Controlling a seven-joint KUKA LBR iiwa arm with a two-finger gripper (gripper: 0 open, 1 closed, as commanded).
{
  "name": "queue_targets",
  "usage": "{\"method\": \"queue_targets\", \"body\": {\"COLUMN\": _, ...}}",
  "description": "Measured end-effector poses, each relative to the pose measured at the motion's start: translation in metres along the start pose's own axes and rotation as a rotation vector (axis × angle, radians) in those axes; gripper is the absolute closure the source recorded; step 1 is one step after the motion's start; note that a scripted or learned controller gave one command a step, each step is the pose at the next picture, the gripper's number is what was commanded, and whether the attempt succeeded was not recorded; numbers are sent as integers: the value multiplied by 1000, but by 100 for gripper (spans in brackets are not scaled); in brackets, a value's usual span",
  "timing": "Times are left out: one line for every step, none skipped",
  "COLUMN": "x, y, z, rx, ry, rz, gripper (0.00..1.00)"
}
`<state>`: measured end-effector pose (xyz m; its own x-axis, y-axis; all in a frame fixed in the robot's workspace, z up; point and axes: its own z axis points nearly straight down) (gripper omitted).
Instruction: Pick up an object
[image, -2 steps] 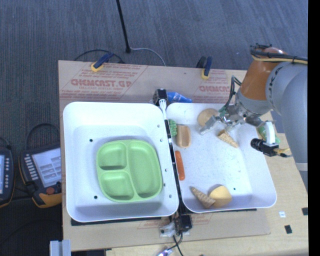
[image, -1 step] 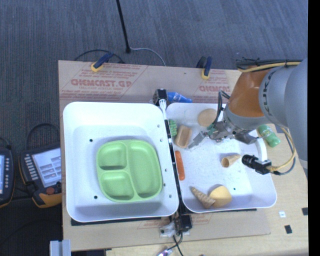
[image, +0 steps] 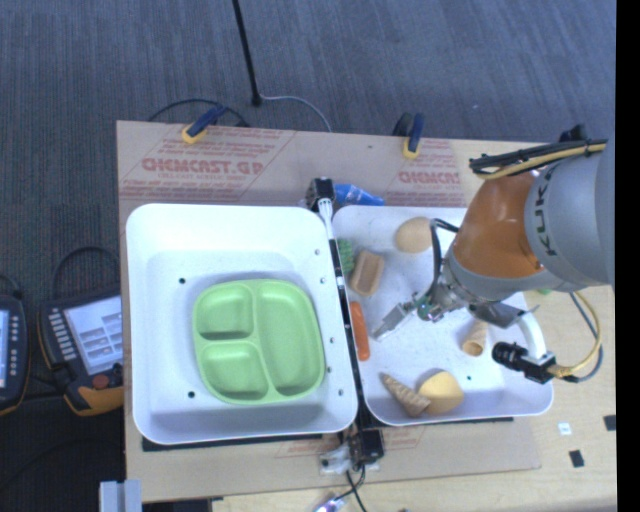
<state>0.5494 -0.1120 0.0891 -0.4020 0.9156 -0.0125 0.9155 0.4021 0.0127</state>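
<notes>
- I see the gripper (image: 400, 316) low in the right bin (image: 500, 405), jaws open around nothing.
- The carrot (image: 359, 331) lies just left, long axis near-to-far.

Even, bright overhead light, soft shadows, mild glare on white bins (image: 150, 300), slightly soft focus.

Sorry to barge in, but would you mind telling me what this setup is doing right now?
A grey and orange robot arm is reaching into the right bin to pick something up. Its gripper hovers over the middle of that bin, among toy food: a carrot, a bread slice, an egg-like ball and a cone. The left bin holds a green divided plate.
</notes>
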Motion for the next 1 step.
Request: {"method": "queue_targets", "body": {"x": -27, "y": 47, "z": 2, "rx": 7, "ry": 7, "rz": -173, "gripper": 0}}
